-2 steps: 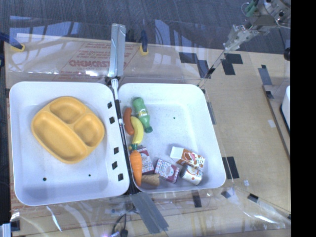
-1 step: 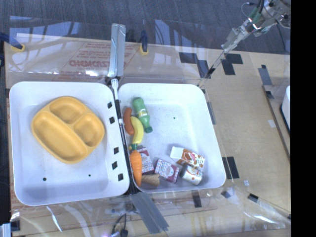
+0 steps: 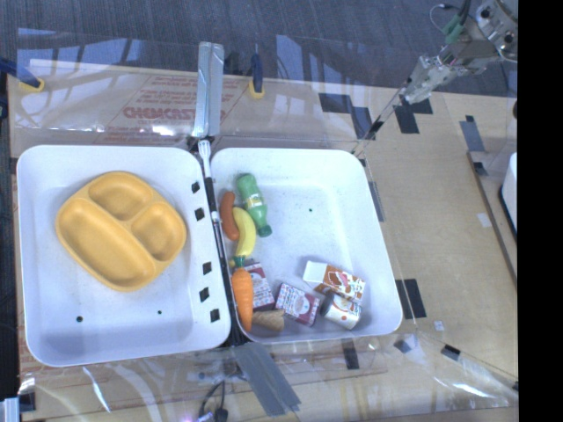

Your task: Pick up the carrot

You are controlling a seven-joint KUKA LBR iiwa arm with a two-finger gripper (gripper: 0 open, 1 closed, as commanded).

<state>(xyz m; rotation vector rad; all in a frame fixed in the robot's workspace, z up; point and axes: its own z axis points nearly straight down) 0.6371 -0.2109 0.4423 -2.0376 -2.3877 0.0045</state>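
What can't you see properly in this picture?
- End effector: small and far off in the camera view, so open or shut is unclear.
- Arm: cut off by the top edge.
- Labels on the small cartons: too tiny to read.
- Carrot: its lower tip blends into neighbouring items.

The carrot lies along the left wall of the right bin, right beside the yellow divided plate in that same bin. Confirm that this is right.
Not quite. The carrot does lie along the left wall of the right bin, but the yellow divided plate is not in that bin with it: the plate sits in the left bin, across the divider. The camera view shows this.
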